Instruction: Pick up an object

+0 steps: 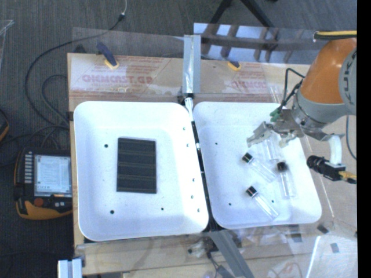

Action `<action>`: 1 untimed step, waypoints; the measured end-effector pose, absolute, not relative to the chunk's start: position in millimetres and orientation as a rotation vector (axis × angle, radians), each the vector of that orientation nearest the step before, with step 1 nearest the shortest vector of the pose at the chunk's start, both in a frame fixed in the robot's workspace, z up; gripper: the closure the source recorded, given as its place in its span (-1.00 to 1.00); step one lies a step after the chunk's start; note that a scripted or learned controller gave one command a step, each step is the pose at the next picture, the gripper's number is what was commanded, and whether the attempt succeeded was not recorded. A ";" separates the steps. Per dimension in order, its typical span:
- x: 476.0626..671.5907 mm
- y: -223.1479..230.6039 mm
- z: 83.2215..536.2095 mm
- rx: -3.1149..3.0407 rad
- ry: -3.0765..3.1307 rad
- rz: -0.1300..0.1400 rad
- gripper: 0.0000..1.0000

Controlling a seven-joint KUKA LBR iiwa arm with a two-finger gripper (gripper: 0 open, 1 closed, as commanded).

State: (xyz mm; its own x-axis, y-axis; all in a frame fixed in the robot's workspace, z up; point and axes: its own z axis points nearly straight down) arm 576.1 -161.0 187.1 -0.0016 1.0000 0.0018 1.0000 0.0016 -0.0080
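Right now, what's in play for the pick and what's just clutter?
In play:
- gripper, above the right bin
- three clear vials with black caps, lying in the right bin

Just lying about:
- black ribbed tray in the left bin
- teach pendant on the floor

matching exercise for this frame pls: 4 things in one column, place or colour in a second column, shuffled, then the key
1. black ribbed panel
2. clear vials with black caps
3. gripper
4. handheld pendant

A. floor, beside the left bin
B. lying flat in the left bin
C. over the right bin's upper part
D. scattered in the right bin

Pairs: 1-B, 2-D, 3-C, 4-A
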 end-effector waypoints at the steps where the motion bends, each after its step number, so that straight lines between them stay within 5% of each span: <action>1: 563.5 -211.5 94.2 -2.208 -2.227 -0.006 -1.00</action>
State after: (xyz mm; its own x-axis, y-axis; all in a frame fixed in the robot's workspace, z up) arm 563.5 -211.5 94.2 -0.0086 0.9999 0.0064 1.0000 0.0086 -0.0010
